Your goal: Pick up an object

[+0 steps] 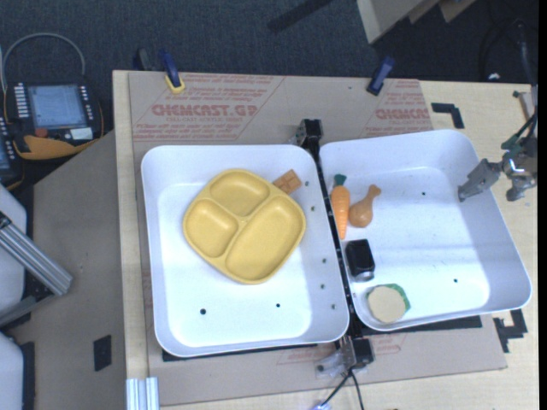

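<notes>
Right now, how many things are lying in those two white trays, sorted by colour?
Yellow: 1, the divided plate
Orange: 1, the carrot
Brown or tan: 3, the wooden block, the drumstick, the round sandwich
Black: 1, the small black box
Total: 6
</notes>
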Robot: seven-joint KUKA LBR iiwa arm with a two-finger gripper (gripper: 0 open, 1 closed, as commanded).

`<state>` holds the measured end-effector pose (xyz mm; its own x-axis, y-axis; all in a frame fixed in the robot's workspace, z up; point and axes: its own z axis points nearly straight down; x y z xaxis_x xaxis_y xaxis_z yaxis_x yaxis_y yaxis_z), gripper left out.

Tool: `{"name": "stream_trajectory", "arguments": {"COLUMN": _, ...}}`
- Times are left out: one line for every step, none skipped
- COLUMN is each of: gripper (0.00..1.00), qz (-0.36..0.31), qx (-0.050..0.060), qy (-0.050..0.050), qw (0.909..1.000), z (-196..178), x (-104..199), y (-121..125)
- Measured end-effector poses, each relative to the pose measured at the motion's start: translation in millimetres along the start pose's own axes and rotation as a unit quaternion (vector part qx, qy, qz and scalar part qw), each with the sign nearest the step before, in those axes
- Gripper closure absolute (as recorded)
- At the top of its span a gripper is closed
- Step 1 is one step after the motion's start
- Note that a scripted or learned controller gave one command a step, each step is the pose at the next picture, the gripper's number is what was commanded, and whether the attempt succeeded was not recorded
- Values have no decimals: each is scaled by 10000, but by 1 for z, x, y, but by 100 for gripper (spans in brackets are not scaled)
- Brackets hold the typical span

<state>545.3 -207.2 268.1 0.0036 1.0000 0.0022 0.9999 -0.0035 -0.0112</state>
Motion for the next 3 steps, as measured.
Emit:
{"name": "stream_trajectory", "arguments": {"gripper": 0, "qz": -18, "qx": -59, "qy": -16, "qw": 10000, "z": -6, "x": 1, "y": 2}}
{"name": "stream_trajectory", "arguments": {"gripper": 0, "qz": -16, "qx": -19, "qy": 3, "qw": 10000, "z": 57, "x": 4, "y": 1}}
{"name": "stream_trajectory", "arguments": {"gripper": 0, "qz": -18, "qx": -16, "qy": 5, "qw": 10000, "z": 119, "x": 10, "y": -3}}
